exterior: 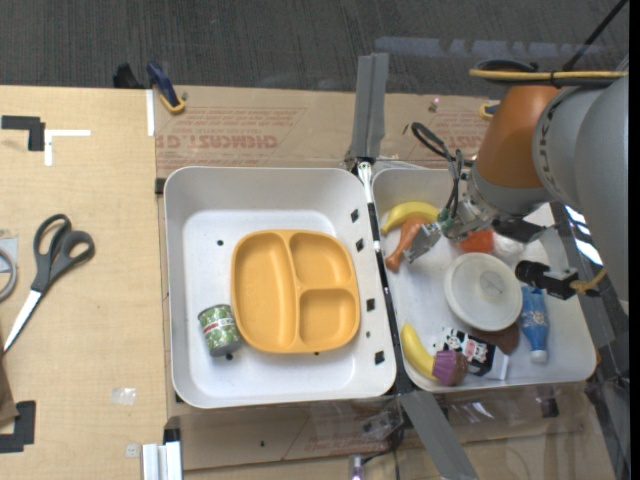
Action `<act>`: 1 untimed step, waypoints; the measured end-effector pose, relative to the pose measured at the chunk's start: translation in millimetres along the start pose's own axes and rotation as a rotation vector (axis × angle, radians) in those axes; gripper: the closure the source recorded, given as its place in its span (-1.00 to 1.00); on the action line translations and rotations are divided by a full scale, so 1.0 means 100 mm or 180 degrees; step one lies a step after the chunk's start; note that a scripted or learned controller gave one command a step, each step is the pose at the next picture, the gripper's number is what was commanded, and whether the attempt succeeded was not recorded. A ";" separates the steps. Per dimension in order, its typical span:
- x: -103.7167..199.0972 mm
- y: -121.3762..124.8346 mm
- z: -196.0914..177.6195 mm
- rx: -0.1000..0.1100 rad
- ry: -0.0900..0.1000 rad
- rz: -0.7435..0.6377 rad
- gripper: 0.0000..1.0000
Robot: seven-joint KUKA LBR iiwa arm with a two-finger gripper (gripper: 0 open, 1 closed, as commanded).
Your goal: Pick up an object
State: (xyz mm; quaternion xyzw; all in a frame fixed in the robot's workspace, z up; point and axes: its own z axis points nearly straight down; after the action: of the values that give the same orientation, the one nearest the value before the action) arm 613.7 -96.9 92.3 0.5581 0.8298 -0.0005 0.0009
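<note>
My gripper hangs low in the back left part of the right bin, reaching in from the right. Its tip is right beside an orange carrot-like piece that lies along the bin's left wall. I cannot see whether it touches or holds that piece. A yellow banana lies just behind the gripper. A red-orange item shows partly under the wrist. A white bowl sits in the middle of the bin, close to the gripper's right.
Near the right bin's front lie a second banana, a purple item, a black-and-white carton and a blue tube. The left bin holds a yellow divided plate and a green can. Scissors lie on the bench.
</note>
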 end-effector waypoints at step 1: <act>0.00 0.01 -0.09 0.0001 -0.0007 -0.0011 1.00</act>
State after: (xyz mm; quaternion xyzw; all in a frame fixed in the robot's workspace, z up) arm 614.2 -96.6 101.7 0.5566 0.8307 -0.0013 0.0018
